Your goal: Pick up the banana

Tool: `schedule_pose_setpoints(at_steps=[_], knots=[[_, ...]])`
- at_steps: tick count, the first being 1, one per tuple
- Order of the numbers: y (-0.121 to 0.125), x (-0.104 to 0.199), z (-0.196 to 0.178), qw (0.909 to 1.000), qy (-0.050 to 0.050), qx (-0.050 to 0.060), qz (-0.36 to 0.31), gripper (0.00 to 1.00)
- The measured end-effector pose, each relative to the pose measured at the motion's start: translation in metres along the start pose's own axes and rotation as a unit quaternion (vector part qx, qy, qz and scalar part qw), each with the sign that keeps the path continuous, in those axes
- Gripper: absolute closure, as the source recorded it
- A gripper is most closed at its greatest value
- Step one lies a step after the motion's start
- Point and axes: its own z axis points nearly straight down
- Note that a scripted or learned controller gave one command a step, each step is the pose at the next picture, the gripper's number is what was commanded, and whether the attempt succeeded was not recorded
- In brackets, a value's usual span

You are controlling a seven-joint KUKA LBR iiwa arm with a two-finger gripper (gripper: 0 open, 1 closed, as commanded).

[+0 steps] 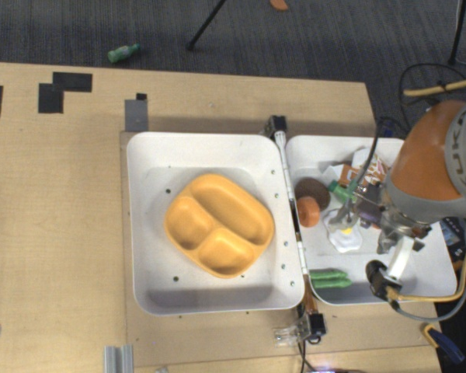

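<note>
Arm (431, 162), grey with orange band, sits over the right bin (429, 277), gripper (351, 222) down among the clutter, can't tell if it's apart or together. Near it: brown round item (311, 188) touching an orange one (308, 212) by the divider, clear piece (345, 239) just beside the gripper, green item (328, 278) at the bin's near edge. Left bin (140, 208) holds a yellow divided dish (220, 224). Can't tell where the banana is
</note>
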Motion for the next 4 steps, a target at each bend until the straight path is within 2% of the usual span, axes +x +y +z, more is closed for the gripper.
schedule_pose_setpoints(at_steps=[1,2,3,4], knots=[[0.006,-0.012,0.000,0.9779,0.000,0.000,0.209,0.00],[0.006,-0.011,-0.010,0.9787,0.001,0.000,0.205,1.00],[0.006,-0.011,-0.010,0.9787,0.001,0.000,0.205,0.00],[0.007,-0.010,-0.020,0.9794,0.001,0.000,0.202,1.00]])
